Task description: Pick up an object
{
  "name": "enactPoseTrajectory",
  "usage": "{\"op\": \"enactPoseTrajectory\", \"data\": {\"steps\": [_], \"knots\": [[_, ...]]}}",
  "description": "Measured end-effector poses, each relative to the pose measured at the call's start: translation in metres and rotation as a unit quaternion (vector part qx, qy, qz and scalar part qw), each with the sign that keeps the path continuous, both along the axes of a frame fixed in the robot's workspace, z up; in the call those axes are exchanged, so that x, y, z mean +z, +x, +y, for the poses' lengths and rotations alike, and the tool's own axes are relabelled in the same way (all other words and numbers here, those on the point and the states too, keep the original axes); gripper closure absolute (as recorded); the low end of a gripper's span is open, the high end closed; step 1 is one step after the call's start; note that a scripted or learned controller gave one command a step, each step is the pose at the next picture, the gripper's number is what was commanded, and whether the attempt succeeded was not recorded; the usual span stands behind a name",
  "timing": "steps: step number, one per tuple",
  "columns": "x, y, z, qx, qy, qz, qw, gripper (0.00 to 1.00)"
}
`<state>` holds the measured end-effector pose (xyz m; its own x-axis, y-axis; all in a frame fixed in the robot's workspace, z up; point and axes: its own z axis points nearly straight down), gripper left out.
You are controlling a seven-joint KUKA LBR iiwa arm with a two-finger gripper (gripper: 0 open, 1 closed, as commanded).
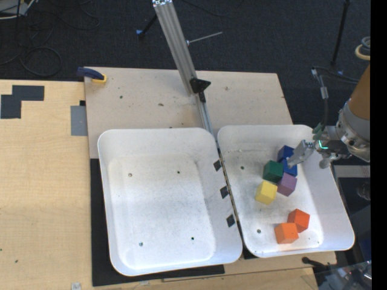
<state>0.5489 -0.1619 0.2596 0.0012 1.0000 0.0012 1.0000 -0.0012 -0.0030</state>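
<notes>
Currently gripper point(300, 156) at 3 o'clock of right bin point(338, 234), over blue cube point(286, 154), presumably lining up a grasp; finger state: cannot tell.

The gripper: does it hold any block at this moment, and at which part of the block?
It cannot be told. The gripper is over the right bin, right by the blue block, but no block shows between its fingers.

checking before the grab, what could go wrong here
The gripper sits over a tight cluster: blue cube, green cube, purple cube and yellow cube touch or nearly touch, so it may shove neighbours or wedge between two. The cluster also lies near the right bin's rim, so a cube might slide against the wall.
</notes>
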Motion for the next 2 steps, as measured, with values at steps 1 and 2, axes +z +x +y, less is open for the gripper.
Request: {"op": "enactPoseTrajectory", "data": {"steps": [1, 2], "knots": [[-0.046, -0.002, 0.008, 0.001, 0.0006, 0.003, 1.0, 0.0], [-0.111, -0.003, 0.009, 0.0, 0.0008, 0.004, 1.0, 0.0]]}}
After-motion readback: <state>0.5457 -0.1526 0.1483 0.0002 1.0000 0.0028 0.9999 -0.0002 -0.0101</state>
